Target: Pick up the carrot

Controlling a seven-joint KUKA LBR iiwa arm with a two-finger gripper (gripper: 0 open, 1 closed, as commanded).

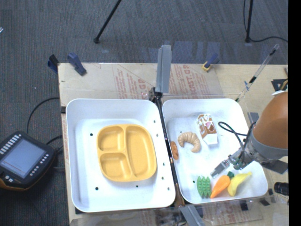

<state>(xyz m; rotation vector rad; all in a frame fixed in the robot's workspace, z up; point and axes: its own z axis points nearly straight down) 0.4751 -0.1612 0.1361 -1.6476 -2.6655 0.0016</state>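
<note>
carrot (219,186): smooth plastic | tray (126,152): glossy plastic | bench (117,81): cardboard

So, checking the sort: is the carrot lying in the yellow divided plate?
No, the carrot lies in the right bin, between a green toy and a banana.

Robot lab: tripods (110,15), teach pendant (21,160)

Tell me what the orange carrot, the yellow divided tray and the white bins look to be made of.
Orange carrot with green top: likely moulded plastic toy, smooth, uniform colour. Yellow three-compartment tray: probably matte plastic, with rounded moulded dividers. Shallow white bins: seemingly thin formed plastic, slightly glossy, with rounded corners and rolled rims.
</note>
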